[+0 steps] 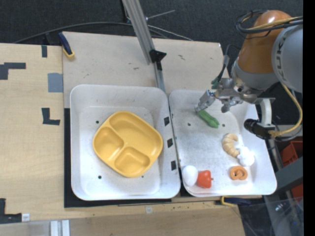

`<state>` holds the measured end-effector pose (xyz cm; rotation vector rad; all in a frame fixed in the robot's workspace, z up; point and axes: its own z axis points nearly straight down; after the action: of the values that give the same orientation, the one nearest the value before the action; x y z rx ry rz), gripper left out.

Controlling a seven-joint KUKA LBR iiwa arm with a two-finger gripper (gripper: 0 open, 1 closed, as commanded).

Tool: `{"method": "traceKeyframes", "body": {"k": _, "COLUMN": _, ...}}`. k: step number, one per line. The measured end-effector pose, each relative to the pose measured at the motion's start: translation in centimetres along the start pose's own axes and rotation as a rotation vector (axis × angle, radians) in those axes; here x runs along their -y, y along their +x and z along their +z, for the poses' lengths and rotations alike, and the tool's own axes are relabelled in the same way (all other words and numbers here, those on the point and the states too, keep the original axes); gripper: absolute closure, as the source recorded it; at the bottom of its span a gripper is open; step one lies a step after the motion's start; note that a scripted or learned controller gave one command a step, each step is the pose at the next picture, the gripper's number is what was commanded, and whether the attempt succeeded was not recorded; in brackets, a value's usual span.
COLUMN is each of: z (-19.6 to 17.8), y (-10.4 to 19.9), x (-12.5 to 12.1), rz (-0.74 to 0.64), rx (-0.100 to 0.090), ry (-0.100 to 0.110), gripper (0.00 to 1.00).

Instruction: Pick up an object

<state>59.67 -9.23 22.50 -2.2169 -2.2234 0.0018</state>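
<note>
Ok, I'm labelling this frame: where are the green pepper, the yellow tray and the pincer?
green pepper [208, 119]: camera view, mid-body.
yellow tray [114, 132]: camera view, floor of its large compartment.
pincer [215, 102]: camera view, midway between fingertips.

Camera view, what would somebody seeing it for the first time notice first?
Probably the yellow divided plate, lying alone in the left bin. Next, the arm's orange band at upper right, with the tool hovering just above a green vegetable in the right bin.

My desk [24, 132] looks like pale matt wood. Both bins [78, 132] seem smooth white plastic, the yellow tray [128, 142] glossy plastic; my claw [219, 102] gleams like grey metal.
</note>
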Motion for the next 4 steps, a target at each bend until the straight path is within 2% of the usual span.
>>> {"method": "traceKeyframes", "body": {"k": 1, "z": 0.0, "y": 0.0, "x": 0.0, "rz": 0.000, "rx": 0.000, "ry": 0.000, "gripper": 0.00}}
{"method": "traceKeyframes", "body": {"k": 2, "z": 5.7, "y": 0.0, "x": 1.1, "rz": 0.001, "rx": 0.001, "ry": 0.006, "gripper": 0.00}}
{"method": "traceKeyframes", "body": {"k": 4, "z": 13.7, "y": -0.4, "x": 1.3, "rz": 0.001, "rx": 0.002, "ry": -0.001, "gripper": 0.00}}
